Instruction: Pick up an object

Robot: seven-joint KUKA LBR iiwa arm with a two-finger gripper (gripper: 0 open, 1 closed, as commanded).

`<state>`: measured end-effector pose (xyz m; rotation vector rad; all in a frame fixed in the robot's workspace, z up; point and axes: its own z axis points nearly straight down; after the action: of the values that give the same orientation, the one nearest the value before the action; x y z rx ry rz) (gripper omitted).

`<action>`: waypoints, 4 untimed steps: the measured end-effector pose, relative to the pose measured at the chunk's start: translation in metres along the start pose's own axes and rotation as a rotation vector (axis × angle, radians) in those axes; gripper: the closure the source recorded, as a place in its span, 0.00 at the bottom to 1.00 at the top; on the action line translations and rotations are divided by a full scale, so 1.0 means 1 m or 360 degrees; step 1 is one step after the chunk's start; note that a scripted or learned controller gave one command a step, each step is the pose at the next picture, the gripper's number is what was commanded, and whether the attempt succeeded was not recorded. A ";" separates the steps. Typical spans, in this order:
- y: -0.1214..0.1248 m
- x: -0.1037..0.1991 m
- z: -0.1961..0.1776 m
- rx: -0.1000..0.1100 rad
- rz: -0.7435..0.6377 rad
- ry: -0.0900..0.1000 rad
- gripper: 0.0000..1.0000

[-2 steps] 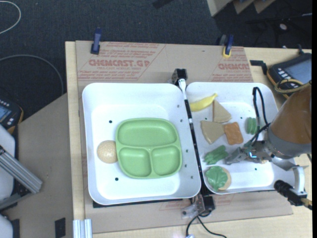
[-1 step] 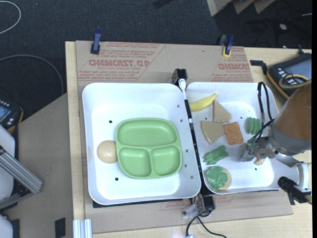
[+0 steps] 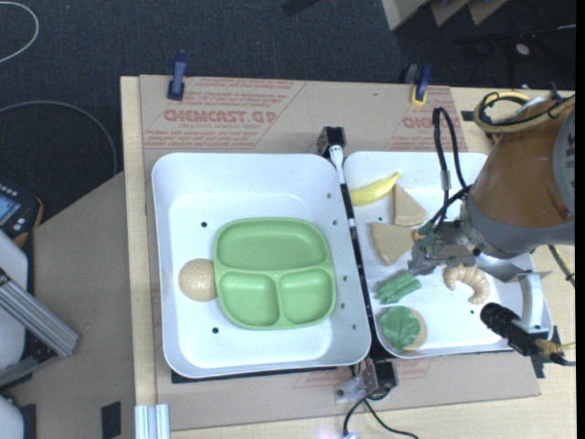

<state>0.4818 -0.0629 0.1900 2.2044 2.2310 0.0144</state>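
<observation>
In the right bin (image 3: 512, 341), I'm hovering gripper (image 3: 430, 256) (finger state unreadable) over green toy (image 3: 398, 287) at its 7 o'clock; next: descend.

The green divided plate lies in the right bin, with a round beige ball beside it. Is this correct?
No. The camera view shows the green divided plate in the left bin, not the right one. The round beige ball does lie beside it.

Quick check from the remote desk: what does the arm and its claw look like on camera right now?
The arm is bulky and rounded, showing a wide orange-brown band over a grey wrist section. Black cables loop along its side. The claw is a small, dark grey metal assembly.
</observation>
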 end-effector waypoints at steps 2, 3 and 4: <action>-0.003 0.237 -0.018 0.0029 -0.0008 0.0003 1.00; 0.065 0.155 0.093 0.0024 0.0028 -0.0003 1.00; 0.099 0.096 -0.121 -0.0017 0.0025 -0.0006 1.00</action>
<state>0.5787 0.0336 0.3123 2.2149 2.2059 0.0221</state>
